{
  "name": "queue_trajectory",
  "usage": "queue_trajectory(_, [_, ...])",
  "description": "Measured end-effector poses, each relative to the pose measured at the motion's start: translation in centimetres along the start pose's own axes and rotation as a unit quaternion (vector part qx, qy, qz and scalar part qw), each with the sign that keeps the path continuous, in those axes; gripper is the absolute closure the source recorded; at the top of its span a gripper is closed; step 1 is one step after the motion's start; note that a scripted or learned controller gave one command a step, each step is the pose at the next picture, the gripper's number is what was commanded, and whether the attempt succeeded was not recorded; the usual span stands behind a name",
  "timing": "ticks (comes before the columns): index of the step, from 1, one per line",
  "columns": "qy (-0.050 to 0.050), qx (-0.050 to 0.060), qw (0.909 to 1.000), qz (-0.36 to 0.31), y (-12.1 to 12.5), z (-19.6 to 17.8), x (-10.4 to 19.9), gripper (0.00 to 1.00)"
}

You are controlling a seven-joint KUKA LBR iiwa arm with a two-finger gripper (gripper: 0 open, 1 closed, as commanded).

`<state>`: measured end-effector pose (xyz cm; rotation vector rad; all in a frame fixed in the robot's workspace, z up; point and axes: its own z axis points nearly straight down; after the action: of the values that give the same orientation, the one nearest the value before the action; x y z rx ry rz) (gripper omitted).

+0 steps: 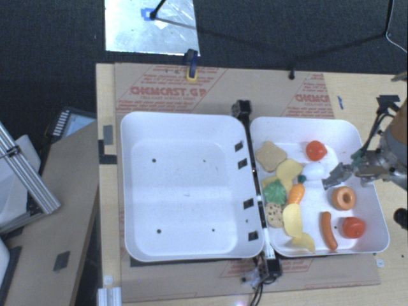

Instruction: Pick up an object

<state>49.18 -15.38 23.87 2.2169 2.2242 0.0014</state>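
Where the gripper [333, 178] hovers beside the doughnut [344, 198], it holds nothing.

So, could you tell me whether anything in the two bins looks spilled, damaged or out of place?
Nothing stands out. All the toy food, such as the doughnut, tomato and sausage, lies inside the right bin, none over a rim.

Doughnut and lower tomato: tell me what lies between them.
In the camera view, only bare white bin floor separates the doughnut from the lower tomato. The sausage lies off to the left of that gap.
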Motion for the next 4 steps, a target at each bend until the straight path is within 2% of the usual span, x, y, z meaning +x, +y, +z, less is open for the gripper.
queue_trajectory(1, [0.002, 0.003, 1.0000, -0.003, 3.2, 12.7, 4.8, 0.00])
queue_trajectory(2, [0.000, -0.001, 1.0000, 0.000, 3.3, 11.1, 4.4, 1.00])
queue_trajectory(3, [0.000, 0.000, 1.0000, 0.002, 2.0, 10.5, 1.8, 1.00])
queue_trajectory(4, [-0.002, -0.006, 1.0000, -0.003, 14.6, 15.4, 0.3, 1.00])
